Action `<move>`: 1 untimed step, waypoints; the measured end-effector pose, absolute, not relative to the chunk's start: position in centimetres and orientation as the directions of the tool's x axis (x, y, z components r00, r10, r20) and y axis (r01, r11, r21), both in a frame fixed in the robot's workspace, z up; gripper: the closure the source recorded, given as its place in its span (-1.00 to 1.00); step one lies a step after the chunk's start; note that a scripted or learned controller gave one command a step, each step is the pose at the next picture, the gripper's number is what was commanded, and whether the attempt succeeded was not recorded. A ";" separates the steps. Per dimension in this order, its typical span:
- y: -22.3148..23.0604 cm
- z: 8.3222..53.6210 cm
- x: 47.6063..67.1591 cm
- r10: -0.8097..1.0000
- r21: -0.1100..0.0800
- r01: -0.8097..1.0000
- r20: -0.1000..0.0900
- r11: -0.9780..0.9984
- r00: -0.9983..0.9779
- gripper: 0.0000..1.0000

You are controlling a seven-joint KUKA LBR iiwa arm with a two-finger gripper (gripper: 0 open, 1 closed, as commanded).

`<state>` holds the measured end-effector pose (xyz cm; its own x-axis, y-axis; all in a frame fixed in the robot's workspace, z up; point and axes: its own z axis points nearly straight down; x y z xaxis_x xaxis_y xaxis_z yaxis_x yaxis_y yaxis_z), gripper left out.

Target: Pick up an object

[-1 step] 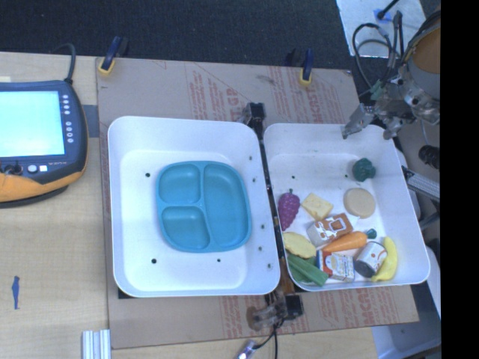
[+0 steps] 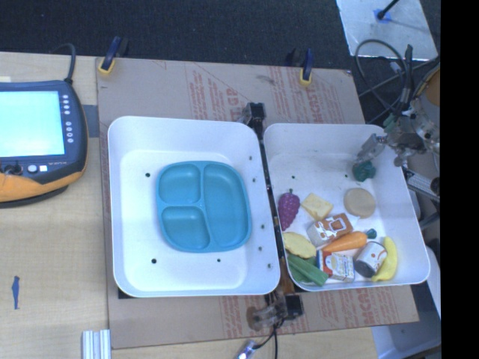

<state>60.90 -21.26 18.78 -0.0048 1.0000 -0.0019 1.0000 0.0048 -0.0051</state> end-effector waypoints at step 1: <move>-21.0 9.0 65.5 1.000 -0.006 1.000 0.001 0.007 -0.007 -1.00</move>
